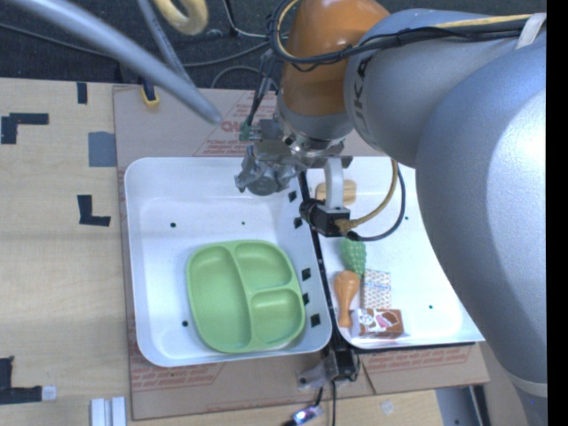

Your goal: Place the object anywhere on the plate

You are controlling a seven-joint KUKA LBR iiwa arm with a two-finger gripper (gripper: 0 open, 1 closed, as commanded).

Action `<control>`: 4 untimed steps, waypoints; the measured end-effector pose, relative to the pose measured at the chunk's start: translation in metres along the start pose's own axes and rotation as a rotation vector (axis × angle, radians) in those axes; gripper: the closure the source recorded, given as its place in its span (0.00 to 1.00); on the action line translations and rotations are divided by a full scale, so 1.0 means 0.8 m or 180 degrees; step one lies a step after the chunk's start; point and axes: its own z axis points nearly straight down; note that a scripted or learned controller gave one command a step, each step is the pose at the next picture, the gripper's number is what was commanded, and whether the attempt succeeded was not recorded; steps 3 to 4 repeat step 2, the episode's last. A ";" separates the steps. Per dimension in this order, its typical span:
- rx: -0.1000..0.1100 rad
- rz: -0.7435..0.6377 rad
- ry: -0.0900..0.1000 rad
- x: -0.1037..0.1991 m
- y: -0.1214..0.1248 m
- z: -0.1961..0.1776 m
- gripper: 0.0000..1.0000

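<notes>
Gripper: over left bin's far edge; can't tell its state.
Plate: below gripper, well apart.
Carrot: right bin.

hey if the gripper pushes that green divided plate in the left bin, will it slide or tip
The green divided plastic plate looks shallow and lies flat on the left white bin's smooth floor, so it would probably slide rather than tip. It seems rigid and light, so a nudge may shift it easily.
</notes>
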 end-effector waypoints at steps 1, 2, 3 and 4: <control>0.0007 0.0003 -0.0006 0.063 -0.014 0.031 1.00; 0.0004 0.0009 -0.0004 0.062 -0.014 0.030 0.00; 0.0004 0.0009 -0.0004 0.062 -0.014 0.030 0.00; 0.0004 0.0009 -0.0004 0.062 -0.014 0.030 0.00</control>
